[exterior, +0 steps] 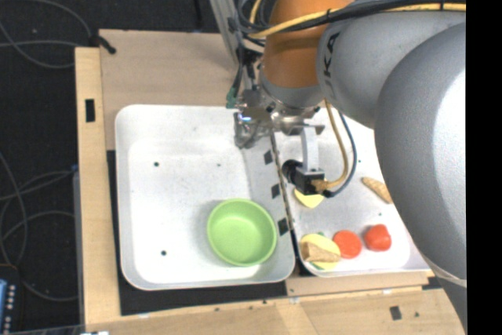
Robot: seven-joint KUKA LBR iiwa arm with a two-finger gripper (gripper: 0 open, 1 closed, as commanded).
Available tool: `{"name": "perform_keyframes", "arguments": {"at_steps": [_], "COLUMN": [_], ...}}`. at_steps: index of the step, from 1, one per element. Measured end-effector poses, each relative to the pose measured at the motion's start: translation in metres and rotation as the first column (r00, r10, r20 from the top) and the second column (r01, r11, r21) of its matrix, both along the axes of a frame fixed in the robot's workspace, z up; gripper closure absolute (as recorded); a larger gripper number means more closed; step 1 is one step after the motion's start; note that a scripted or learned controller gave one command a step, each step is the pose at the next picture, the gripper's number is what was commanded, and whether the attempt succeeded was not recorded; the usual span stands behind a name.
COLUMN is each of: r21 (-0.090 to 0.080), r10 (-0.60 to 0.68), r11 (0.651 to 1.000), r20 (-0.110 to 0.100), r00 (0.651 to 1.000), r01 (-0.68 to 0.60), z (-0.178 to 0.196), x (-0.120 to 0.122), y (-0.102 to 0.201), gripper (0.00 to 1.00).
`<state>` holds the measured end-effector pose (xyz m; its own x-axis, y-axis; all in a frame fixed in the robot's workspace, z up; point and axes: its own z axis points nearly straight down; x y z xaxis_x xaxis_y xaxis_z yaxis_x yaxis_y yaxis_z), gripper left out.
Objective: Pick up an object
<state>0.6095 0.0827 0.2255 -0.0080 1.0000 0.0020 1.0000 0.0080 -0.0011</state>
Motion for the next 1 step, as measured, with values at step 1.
{"name": "perform_keyframes", "arguments": {"at_steps": [1], "r21": [0.000], "r10": [-0.005], "r11": [1.000], "r20": [0.000], "r00": [1.000], "r01": [0.005], "z": [-0.0001], "x": [0.0005], "y": [-0.0031], "gripper": [0.00]}}
